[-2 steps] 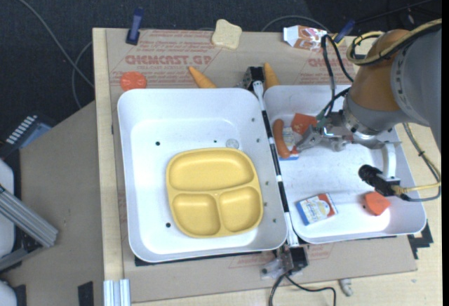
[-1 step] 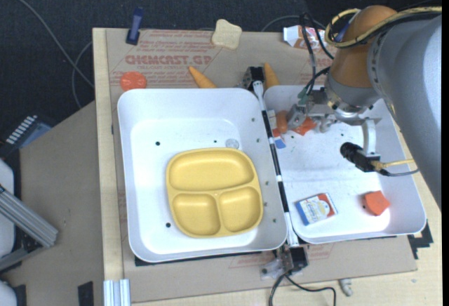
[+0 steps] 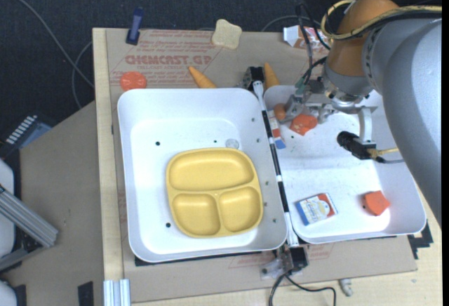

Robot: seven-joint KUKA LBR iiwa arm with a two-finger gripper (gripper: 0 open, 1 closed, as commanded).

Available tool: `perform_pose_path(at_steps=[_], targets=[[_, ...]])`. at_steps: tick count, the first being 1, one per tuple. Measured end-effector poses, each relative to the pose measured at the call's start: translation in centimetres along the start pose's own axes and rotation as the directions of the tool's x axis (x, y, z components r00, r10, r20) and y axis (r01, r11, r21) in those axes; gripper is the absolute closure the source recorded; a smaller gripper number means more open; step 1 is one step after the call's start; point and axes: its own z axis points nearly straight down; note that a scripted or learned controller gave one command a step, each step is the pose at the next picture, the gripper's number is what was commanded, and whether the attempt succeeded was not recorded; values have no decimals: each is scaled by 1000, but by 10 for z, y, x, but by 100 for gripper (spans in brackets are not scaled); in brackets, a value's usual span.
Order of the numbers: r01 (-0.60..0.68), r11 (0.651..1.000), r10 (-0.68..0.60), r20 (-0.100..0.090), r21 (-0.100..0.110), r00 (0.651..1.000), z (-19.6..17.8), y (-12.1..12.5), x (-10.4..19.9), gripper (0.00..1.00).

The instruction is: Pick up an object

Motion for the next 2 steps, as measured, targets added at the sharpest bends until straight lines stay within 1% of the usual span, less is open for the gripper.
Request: perform_pose_path(at_steps=[1,2], targets=[[1,1000,-1,2,-3,1000,-11,1,0,100],[-2,1000,2,0,2,1000,0,-43,-51,100]])
